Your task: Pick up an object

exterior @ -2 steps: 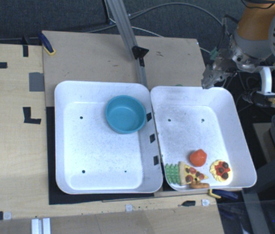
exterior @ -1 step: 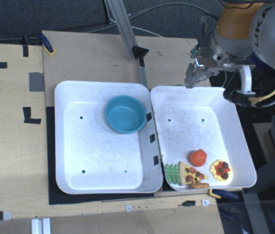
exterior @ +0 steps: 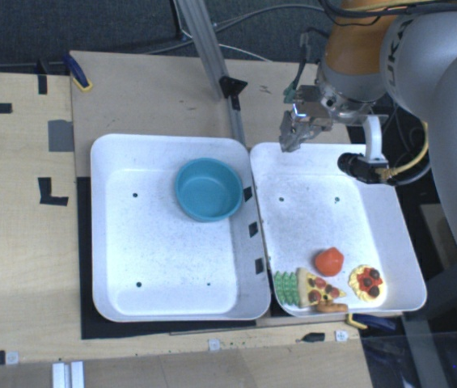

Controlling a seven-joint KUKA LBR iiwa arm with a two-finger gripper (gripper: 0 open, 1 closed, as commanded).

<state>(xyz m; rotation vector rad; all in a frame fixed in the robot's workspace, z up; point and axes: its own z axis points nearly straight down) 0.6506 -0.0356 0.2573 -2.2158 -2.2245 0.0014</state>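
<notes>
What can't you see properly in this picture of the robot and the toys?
- Gripper, camera view: fingers too small and blurry to tell whether open or shut.
- Pizza slice toy: toppings too tiny to name.
- Round yellow toy: too small to identify.
- Arm: cut off by the right edge.

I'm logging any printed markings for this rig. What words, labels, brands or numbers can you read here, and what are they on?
No readable text in the camera view.
Blue bowl: plain, no label.
White bins: just small dark dots, no print.
Toy pizza slice, tomato and tart: no lettering.
Arm's orange band: unmarked.
Bench: black tape pieces, no writing.
</notes>
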